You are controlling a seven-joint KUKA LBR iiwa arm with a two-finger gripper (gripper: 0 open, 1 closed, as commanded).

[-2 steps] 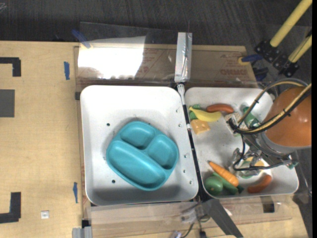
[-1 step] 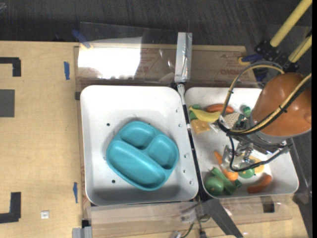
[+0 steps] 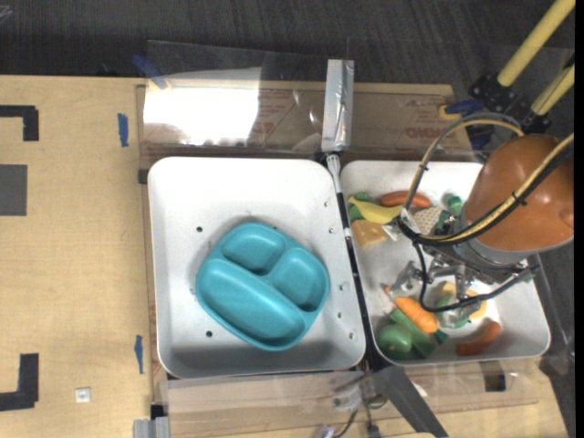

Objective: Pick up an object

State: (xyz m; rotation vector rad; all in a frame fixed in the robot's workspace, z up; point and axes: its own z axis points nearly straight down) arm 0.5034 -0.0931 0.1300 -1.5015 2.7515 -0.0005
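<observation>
Jaws (image 3: 444,292) low over cluttered right bin (image 3: 538,322).

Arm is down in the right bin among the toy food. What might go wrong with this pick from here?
1. The carrot, green pepper and other pieces lie crowded under the hand, so it may nudge neighbours or take two.
2. Loose cables hang over the right bin and might snag.
</observation>
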